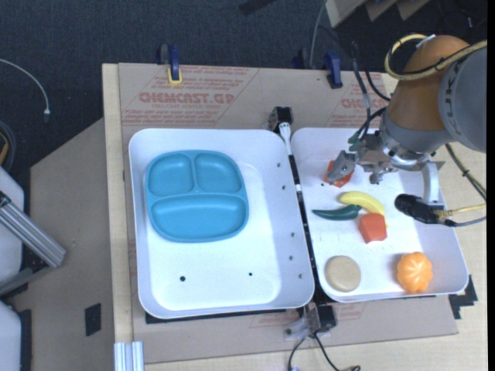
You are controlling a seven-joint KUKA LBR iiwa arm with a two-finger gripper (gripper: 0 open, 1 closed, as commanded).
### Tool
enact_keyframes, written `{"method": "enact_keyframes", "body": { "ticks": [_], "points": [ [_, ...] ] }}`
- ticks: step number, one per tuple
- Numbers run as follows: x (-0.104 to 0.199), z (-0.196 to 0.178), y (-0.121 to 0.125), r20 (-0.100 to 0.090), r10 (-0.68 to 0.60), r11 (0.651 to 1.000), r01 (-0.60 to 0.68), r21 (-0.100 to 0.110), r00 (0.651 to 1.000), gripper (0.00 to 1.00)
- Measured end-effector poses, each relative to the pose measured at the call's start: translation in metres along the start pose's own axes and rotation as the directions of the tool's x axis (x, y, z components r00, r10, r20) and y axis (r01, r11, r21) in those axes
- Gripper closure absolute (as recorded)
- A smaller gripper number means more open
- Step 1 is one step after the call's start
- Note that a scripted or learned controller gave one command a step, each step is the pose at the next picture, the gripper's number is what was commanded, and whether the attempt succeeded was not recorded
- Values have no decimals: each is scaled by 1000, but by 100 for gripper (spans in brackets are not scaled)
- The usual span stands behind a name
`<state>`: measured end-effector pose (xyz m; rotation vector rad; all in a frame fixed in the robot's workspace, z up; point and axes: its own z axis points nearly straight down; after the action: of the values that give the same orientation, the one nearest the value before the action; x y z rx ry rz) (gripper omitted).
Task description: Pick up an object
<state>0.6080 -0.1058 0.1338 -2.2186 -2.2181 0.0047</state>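
The right bin holds a yellow banana, a dark green pepper, a red block, a beige round piece and an orange. A small orange-red piece lies near the bin's far left part. My gripper hangs over the far side of this bin, just above the banana. Its fingers stand apart, and the left fingertip is at the orange-red piece. Nothing sits between the fingers.
The left bin holds a blue divided plate in its far half. A raised rim runs between the two bins. Blue clamps hold the cardboard base at the back edge.
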Motion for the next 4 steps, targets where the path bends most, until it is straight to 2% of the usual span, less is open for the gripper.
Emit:
{"method": "enact_keyframes", "body": {
  "ticks": [1,3,4],
  "points": [
    [0,-13,1,1,0,1000,0,-6,1000,100],
    [-10,-134,5,3,0,1000,0,-13,1000,100],
    [-10,-140,5,2,-1,1000,1,-9,1000,100]
  ]
}}
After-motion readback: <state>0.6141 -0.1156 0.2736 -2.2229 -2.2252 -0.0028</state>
